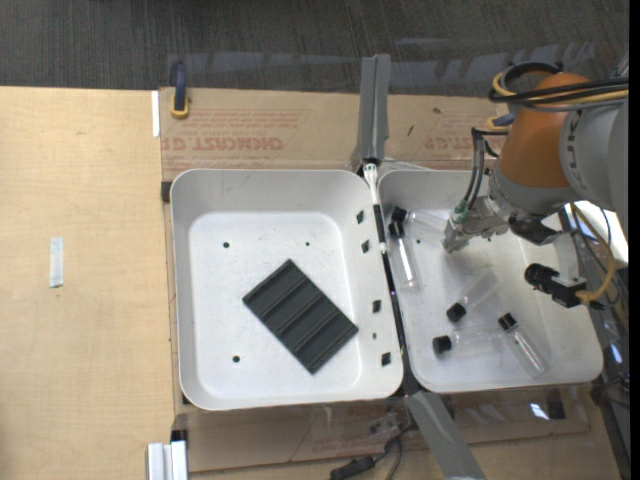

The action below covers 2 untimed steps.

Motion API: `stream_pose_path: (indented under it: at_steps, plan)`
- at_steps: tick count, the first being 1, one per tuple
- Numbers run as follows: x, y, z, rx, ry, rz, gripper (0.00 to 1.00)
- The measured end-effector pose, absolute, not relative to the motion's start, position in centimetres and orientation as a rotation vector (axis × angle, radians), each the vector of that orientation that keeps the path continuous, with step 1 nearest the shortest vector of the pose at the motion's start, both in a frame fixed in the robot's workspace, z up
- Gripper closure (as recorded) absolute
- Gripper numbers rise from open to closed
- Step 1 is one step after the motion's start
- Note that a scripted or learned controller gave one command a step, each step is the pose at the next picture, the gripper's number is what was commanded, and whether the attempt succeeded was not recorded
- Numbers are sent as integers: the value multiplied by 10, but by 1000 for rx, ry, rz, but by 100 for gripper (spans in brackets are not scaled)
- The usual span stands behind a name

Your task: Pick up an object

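Camera view, from above — what do you have in front of you?

— You have two white bins side by side. Left bin [200, 268] holds a dark ribbed slab [299, 315], lying flat and askew. Right bin [560, 368] holds several clear tubes with black caps [403, 253], scattered.

Where is your gripper?

— Your gripper [462, 233] hangs over the right bin's back part, near one tube — whether it is spread or closed, you cannot tell.
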<state>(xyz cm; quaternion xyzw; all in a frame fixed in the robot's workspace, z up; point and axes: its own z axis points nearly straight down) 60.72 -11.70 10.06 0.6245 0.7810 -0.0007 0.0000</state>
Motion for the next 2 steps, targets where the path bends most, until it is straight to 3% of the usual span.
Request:
stream_pose_path:
  at_steps: [1,2]
  plan:
    - [607,-117,101,1962,2453,-3,0]
    - [607,-118,110,1963,2452,-3,100]
